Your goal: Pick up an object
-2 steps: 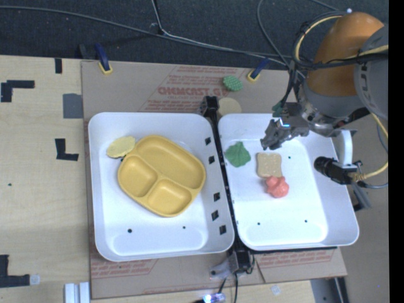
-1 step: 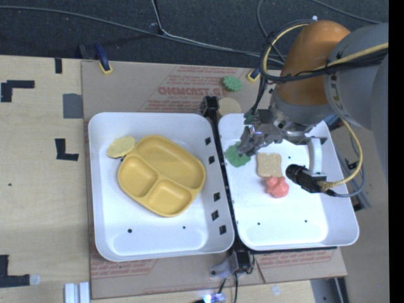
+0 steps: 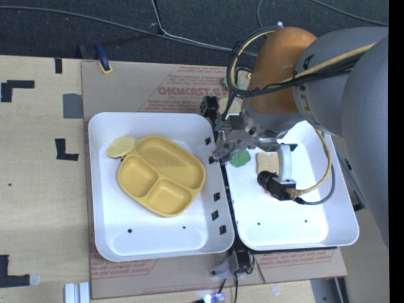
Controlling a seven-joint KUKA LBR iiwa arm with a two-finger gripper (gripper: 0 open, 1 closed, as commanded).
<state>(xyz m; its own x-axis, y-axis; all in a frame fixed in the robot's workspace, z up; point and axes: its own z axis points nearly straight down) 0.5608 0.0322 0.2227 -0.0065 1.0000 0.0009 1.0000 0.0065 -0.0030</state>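
Green object (image 3: pixel 240 159) just beside tool (image 3: pixel 228 149)

Smooth, slightly glossy white plastic for both bins (image 3: pixel 101 188), with a soft sheen on the divided yellow tray (image 3: pixel 161 174), also plastic by the look of it. Matt brown cardboard (image 3: pixel 136 87) beneath, printed in faded red, on a pale wood-grain bench (image 3: pixel 38 188) marked with black tape; dark, rough carpet-like flooring (image 3: pixel 95 11) behind. Satin grey casing on the arm (image 3: pixel 360 87), glossy orange band (image 3: pixel 278 62), bare dull metal at the gripper (image 3: pixel 226 149), rubbery black and yellow cables (image 3: pixel 315 188)
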